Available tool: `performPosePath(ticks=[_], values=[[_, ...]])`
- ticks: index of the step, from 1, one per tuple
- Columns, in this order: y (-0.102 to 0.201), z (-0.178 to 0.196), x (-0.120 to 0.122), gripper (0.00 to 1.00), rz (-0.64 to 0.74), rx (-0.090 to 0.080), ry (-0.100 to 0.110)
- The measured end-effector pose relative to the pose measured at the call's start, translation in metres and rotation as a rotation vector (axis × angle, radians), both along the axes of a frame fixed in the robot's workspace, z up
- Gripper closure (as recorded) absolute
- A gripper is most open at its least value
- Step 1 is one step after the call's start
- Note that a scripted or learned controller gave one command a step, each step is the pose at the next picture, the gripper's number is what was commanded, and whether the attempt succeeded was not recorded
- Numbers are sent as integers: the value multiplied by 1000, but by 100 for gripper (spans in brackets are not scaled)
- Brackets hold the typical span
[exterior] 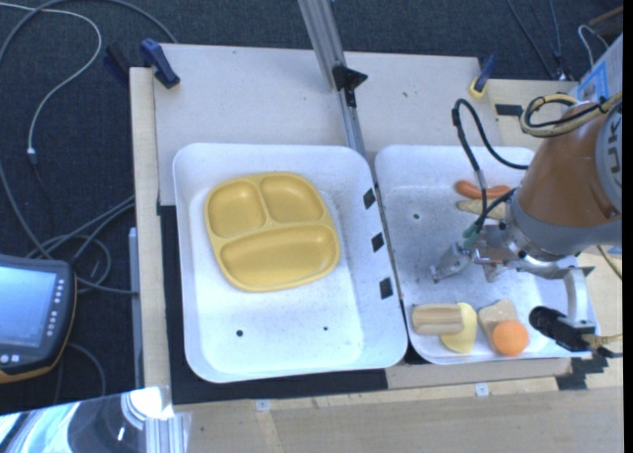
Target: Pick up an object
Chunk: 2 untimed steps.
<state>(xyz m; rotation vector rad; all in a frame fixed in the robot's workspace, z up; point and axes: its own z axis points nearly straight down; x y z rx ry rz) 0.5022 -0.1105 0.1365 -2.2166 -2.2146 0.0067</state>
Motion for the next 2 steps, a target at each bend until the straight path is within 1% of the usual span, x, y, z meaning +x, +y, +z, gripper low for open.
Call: performPosePath(ticks=[1, 2], values=[[1, -47, -1, 0, 1, 0, -1], [1, -33, 1, 100, 1, -1, -9]])
